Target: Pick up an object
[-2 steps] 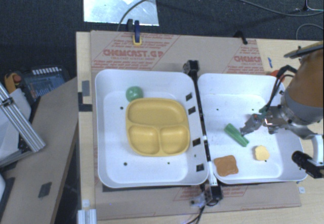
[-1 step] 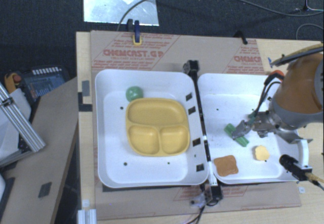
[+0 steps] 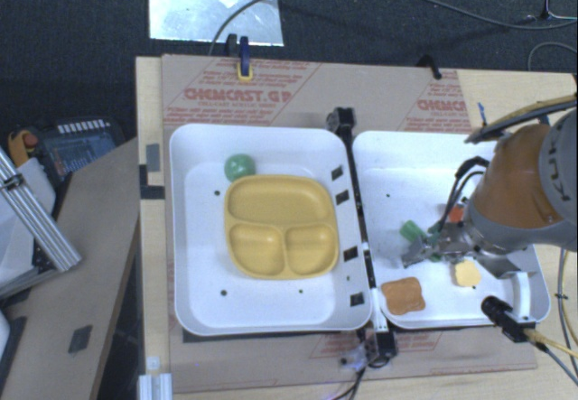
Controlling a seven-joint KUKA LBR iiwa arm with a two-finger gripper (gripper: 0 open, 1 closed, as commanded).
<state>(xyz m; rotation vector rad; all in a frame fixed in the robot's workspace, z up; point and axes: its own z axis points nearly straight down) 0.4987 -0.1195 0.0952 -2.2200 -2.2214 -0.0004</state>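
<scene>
A small green object [image 3: 412, 230] lies in the right white bin [image 3: 406, 159], touching the tip of the gripper [image 3: 424, 246]; whether its fingers are clenched or released cannot be told; nearby sit a tan toast-shaped piece [image 3: 403, 295] and a pale yellow piece [image 3: 467, 274]; the left white bin [image 3: 194, 209] holds a yellow divided tray [image 3: 278, 225] and a green ball [image 3: 239, 166]; both bins rest on a cardboard-covered table [image 3: 298, 87] above dark carpet [image 3: 72, 19].
</scene>
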